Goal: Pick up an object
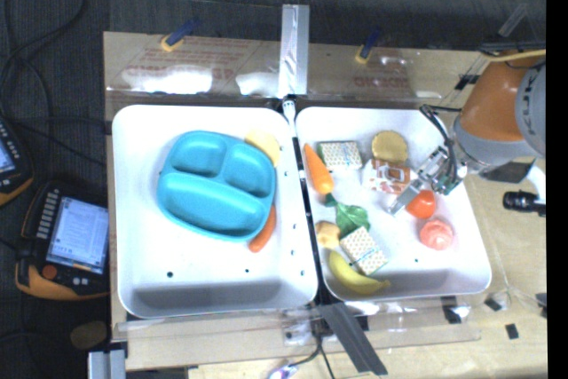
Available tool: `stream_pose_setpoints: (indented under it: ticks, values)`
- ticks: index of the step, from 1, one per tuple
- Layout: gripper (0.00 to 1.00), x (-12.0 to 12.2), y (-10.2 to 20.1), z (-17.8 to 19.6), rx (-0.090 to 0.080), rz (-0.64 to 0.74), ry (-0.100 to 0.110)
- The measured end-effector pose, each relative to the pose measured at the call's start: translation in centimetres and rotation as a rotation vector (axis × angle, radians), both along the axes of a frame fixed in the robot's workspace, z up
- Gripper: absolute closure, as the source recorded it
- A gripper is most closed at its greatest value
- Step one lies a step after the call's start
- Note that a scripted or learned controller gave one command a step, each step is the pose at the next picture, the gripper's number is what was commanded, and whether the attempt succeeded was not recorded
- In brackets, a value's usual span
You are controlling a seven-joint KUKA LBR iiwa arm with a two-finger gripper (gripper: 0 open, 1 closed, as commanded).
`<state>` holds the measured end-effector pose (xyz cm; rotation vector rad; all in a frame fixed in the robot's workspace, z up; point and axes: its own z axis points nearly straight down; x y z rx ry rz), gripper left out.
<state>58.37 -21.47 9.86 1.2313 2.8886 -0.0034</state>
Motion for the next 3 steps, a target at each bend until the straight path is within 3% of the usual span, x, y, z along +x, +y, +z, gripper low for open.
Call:
stream_pose_setpoints:
  ticks: [1,2,3]
  values:
    - [0.0,-1.3,2.4,-0.5,-0.006,-0.215,-0.023]
    - [0.0,-2.5,7.2,-0.7,-0.003,-0.46,-0.02]
    - [0.0,5.6,6.1,-1.2,-0.02,-0.716,0.17]
